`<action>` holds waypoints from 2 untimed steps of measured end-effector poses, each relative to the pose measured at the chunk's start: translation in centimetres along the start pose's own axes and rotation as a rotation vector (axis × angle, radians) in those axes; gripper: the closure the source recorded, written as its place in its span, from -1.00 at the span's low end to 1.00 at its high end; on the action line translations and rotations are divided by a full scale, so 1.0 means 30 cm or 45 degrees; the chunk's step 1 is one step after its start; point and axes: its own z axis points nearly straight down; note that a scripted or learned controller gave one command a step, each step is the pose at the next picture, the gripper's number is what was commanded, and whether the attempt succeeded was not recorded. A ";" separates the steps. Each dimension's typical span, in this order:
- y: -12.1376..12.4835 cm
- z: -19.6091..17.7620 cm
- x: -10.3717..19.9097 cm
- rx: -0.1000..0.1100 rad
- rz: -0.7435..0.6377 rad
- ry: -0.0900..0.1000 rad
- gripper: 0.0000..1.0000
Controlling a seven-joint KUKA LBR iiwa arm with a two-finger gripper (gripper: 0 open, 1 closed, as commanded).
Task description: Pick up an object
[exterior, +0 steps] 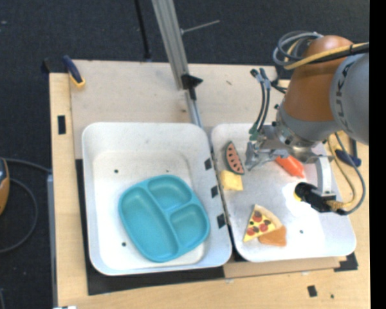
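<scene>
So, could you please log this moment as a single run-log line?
arm: over right bin | gripper: above watermelon slice, nothing seen held | right bin: pizza slice, yellow piece, orange piece | left bin: blue divided plate

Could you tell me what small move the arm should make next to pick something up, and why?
Probably lower the gripper slightly toward the watermelon slice, the nearest toy. The gripper hangs over the right bin just beside that slice, with nothing visibly between its fingers. The yellow piece and pizza slice lie farther away, and the orange carrot-like piece sits partly under the wrist.
</scene>
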 end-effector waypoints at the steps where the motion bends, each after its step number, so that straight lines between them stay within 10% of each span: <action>1: 0.034 -0.036 0.166 -0.001 0.001 -0.001 1.00; 2: 0.060 0.014 0.346 0.003 0.001 -0.001 1.00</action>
